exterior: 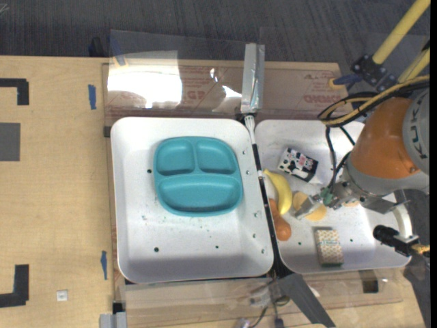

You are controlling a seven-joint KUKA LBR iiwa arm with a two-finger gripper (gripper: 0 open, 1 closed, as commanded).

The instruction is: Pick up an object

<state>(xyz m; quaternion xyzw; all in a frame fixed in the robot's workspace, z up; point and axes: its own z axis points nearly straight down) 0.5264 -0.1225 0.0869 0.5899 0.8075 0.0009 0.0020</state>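
- The left bin (pixel 130 183), filling the middle of the frame, carries a teal divided plate (pixel 198 175) at its centre, well apart from the arm's work.
- The right bin (pixel 355 248), at the right of the frame, holds the loose items: a banana (pixel 281 188) along its left wall, an orange piece (pixel 282 230) just below it, a black-and-white patterned packet (pixel 298 162) above, and a small tan block (pixel 328 245) lower down.
- The arm (pixel 382 149) reaches in from the right edge, its orange band above the bin's right half.
- The gripper (pixel 315 206) sits low at the middle of the right bin, over a small yellowish object (pixel 315 214) just right of the banana's lower end.
- Step in hand, as I judge it: the descent onto that yellowish object, with the grasp not yet shown.
- Whether the jaws are spread or closed I cannot tell; nothing is visibly clamped between them.
- The next move calls for closing squarely on that object without nudging the banana touching or nearly touching it, then a straight lift.
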